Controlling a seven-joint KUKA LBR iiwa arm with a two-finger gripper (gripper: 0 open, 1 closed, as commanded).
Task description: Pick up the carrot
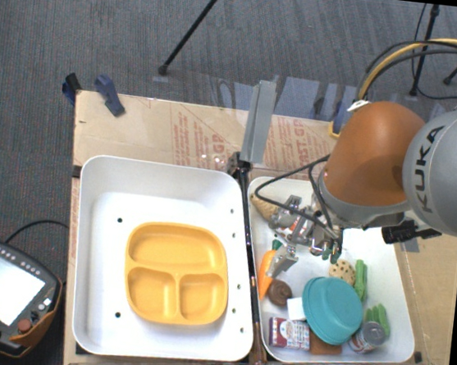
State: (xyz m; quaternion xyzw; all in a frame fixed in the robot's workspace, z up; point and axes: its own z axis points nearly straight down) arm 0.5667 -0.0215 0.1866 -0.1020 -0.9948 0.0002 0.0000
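In the right bin [404, 311], frame centre-right, your gripper [282, 263] sits just beside the carrot [265, 273] by the bin's left wall, and you cannot tell its finger state from here.

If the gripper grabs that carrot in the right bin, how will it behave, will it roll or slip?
The carrot looks like smooth toy plastic, so probably stiff, light and somewhat slippery. Its rounded tapered shape may roll, though the bin wall beside it should limit that.

Bins [98, 203] are showing white; tray [176, 273] yellow; carrot [264, 273] orange; bowl [332, 310] teal; carton [288, 334] red with white print; arm [444, 175] grey, its band [371, 154] orange; bench [185, 131] brown with red lettering.
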